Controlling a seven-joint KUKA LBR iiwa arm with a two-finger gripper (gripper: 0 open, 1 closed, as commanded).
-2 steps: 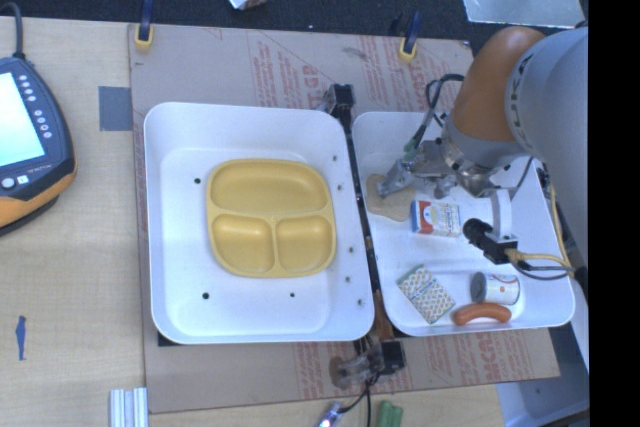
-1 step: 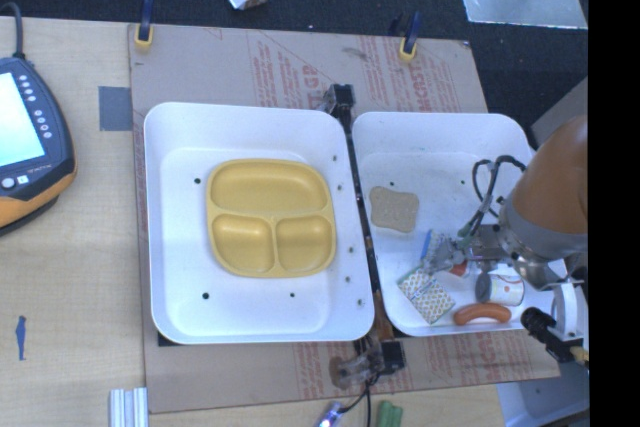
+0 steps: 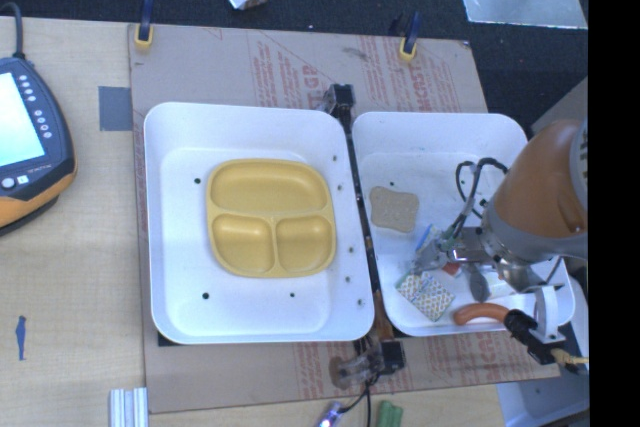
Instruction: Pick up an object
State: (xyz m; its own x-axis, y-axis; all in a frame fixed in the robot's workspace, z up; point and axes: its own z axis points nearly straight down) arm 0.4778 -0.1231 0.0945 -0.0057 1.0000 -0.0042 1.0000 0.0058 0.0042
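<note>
Right bin (image 3: 400, 130): tan sponge (image 3: 394, 209) at 10 o'clock, patterned packet (image 3: 427, 294) at 6, orange tool (image 3: 482, 314) at 5. Gripper (image 3: 437, 255) low at centre, above the packet; finger state unclear. Left bin (image 3: 165, 215): yellow divided tray (image 3: 270, 216)

Red printed lettering runs in diagonal bands across the brown cardboard sheet (image 3: 300, 65) under the two bins; the characters are too small and blurred to read. The black-and-orange handheld pendant (image 3: 25, 140) at the counter's left edge shows a pale screen and a column of buttons, with no legible markings. No other text, number or brand can be read.
</note>
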